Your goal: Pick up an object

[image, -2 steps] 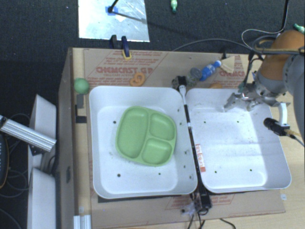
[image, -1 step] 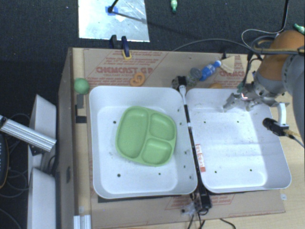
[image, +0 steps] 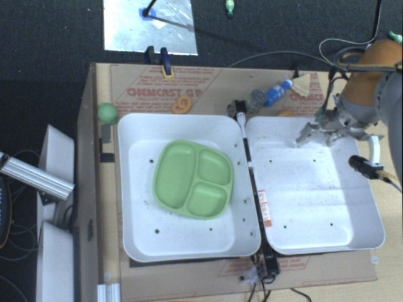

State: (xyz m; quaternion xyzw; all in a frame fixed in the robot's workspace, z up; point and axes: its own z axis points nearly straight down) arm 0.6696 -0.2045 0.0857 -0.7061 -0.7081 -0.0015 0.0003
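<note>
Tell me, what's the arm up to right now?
Gripper over the right bin's far edge, holding nothing visible. Green plate sits in left bin, untouched. Nothing blocking.

Bright even light, soft shadows, slightly grainy

I see the bench [image: 157, 83] topped with brown printed board; two white bins sit on it side by side, the left bin [image: 135, 168] and the right bin [image: 352, 231] meeting at a dark seam. Along the far strip lie a green ball [image: 107, 112] by the left edge; an orange ring [image: 181, 104]; a blue bottle [image: 277, 93] near the right bin's far rim.
</note>
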